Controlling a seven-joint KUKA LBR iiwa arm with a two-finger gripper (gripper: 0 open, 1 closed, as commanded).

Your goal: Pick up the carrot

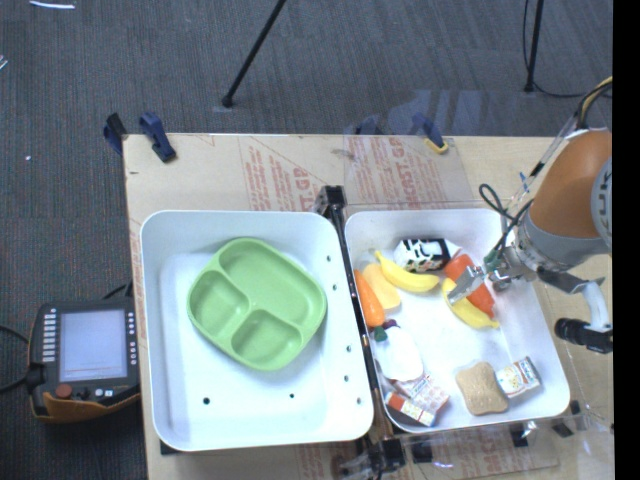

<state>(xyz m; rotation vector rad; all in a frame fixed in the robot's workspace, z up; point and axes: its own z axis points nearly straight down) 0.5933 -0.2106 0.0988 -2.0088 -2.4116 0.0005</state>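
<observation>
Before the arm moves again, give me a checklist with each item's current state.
1. Carrot found, lying along the left wall of the right bin: ok.
2. Tool above the carrot: not ok; it is across the bin at a red-orange piece.
3. Tool free of load: cannot tell.
4. Carrot's top uncovered: ok.
5. Space around the carrot: not ok; wall on one side, banana close on the other.

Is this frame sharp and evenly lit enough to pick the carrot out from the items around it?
Camera view: lighting is even and soft, with faint shadows and no strong glare on the white bins. Focus is slightly soft overall, so the small packets are blurry. The carrot reads clearly as orange by the right bin's left wall, while the gripper is small and indistinct over another orange item.
</observation>
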